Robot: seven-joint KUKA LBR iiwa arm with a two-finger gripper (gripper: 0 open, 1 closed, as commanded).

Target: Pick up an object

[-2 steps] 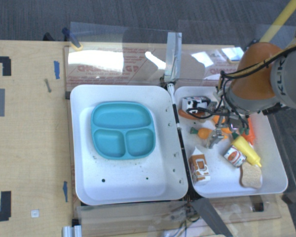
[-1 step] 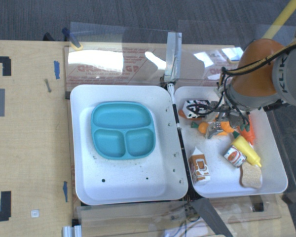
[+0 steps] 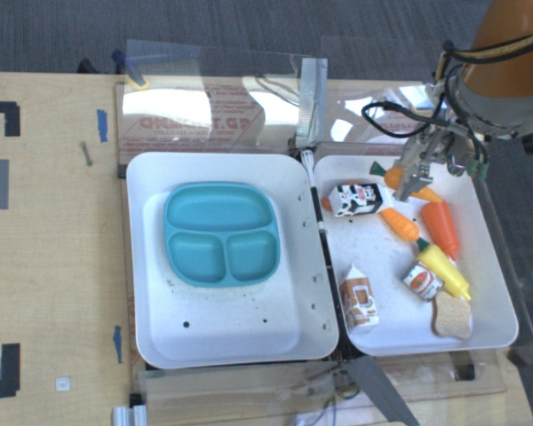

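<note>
A pale wooden worktop (image 3: 44,264) carries two white bins: the left bin (image 3: 151,327) holds a blue divided plate (image 3: 220,233), and the right bin (image 3: 493,313) holds two carrots (image 3: 400,224), a cow-patterned carton (image 3: 355,199), a small brown carton (image 3: 360,301), a yellow bottle (image 3: 444,269) and a bread slice (image 3: 453,318). The tool (image 3: 412,185) hangs low over the far side of the right bin, just beside the carrots; I cannot tell whether it is apart or together. Nothing looks lifted, so the pick is not yet done.
</note>
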